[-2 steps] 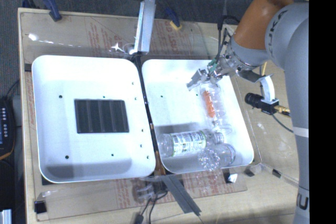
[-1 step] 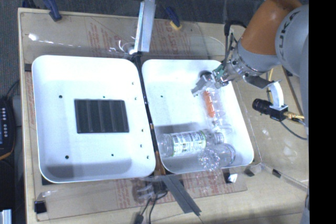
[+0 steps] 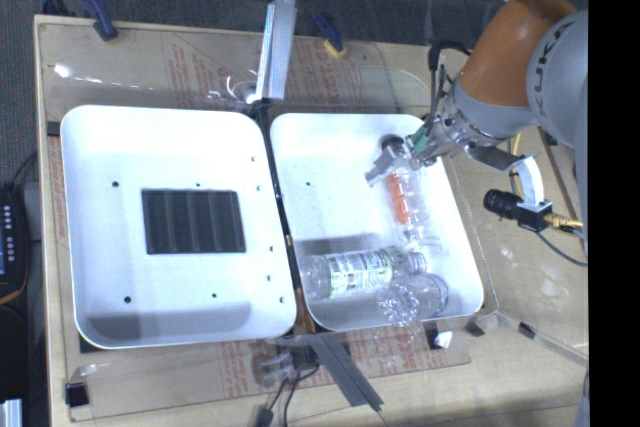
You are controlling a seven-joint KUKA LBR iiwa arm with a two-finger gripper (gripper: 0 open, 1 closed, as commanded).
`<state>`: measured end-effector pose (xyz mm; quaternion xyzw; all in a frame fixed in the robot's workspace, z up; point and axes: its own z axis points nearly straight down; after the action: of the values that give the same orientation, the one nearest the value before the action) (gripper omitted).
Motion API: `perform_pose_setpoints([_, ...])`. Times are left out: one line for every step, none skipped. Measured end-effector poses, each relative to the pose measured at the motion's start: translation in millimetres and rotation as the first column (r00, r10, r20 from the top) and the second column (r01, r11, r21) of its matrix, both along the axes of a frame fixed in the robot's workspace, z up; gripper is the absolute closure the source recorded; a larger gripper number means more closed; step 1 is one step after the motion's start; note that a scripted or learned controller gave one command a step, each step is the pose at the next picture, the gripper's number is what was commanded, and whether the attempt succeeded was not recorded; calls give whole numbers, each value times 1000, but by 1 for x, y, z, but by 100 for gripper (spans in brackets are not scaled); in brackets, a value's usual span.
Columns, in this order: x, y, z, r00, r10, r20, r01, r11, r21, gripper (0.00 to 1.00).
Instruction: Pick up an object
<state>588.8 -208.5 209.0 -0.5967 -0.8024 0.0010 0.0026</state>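
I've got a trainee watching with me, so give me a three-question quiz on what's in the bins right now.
1. True or false: the dark ribbed panel lies in the right bin.
2. Which item lies along the right bin's near edge? A) clear bottle with a green-printed label B) a red mug C) a sponge
3. Fill in: the gripper is above the right bin's ____ corner, close to the clear tube with orange contents.

Key: 1 false, it lies in the left bin; 2 A; 3 far right.
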Motion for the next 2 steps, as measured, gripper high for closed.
perform_pose_setpoints([37, 0, -25, 998, 69, 5, -69, 998, -2, 0])
perform_pose_setpoints([19, 0, -31, 992, 126, 0, -126, 992, 0, 0])
